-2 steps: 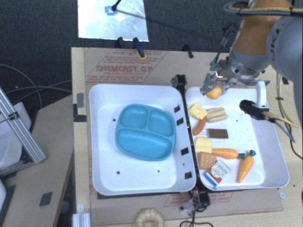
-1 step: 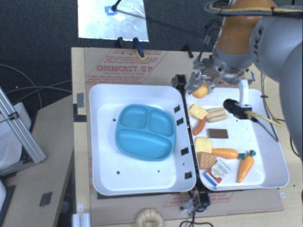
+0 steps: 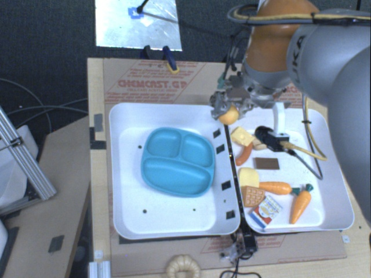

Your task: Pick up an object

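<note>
Yellow rounded item (image 3: 229,116) pinched in pincer (image 3: 227,110), fingers closed on it; its shape partly hidden

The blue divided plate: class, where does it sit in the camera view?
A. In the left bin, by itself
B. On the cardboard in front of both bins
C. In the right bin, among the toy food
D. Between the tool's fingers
A: the blue divided plate lies flat in the left bin, while the toy carrots and other food pieces sit in the right bin.
</note>
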